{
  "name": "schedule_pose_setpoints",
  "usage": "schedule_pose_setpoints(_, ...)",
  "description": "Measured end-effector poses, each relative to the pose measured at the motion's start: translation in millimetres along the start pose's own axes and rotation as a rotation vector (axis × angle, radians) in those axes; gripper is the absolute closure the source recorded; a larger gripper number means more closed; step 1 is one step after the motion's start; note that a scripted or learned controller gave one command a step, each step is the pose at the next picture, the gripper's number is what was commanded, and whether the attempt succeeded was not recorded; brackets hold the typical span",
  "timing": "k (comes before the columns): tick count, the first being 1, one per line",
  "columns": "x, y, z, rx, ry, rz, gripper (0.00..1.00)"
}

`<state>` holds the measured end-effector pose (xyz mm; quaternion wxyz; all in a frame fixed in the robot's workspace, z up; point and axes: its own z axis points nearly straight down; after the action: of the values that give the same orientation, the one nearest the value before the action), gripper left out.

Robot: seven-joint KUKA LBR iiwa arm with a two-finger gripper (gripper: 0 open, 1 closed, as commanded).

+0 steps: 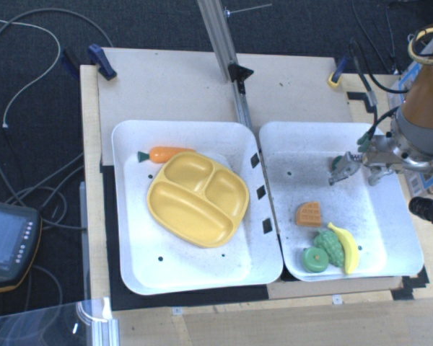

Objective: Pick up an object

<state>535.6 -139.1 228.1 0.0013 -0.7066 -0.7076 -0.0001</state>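
Observation:
In the right bin (390, 215) lie an orange waffle-like piece (309, 213), a yellow banana (346, 246), a bumpy green toy (330, 244) and a round green piece (315, 260), clustered near the front. My gripper (356, 173) hangs over the bin's back right part, above and behind the orange piece and apart from it. Its fingers (338, 170) are spread open with nothing between them.
The left bin (130, 215) holds a yellow divided plate (198, 197) and an orange carrot (164, 154) at its back edge. A metal pole (224, 34) rises behind the bins. Black clips (260, 191) sit along the divide between the bins.

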Motion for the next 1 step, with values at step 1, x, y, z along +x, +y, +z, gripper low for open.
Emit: schedule_pose_setpoints(1, -0.1, 0.0, 0.0, -0.001, 0.000, 0.001, 0.00)
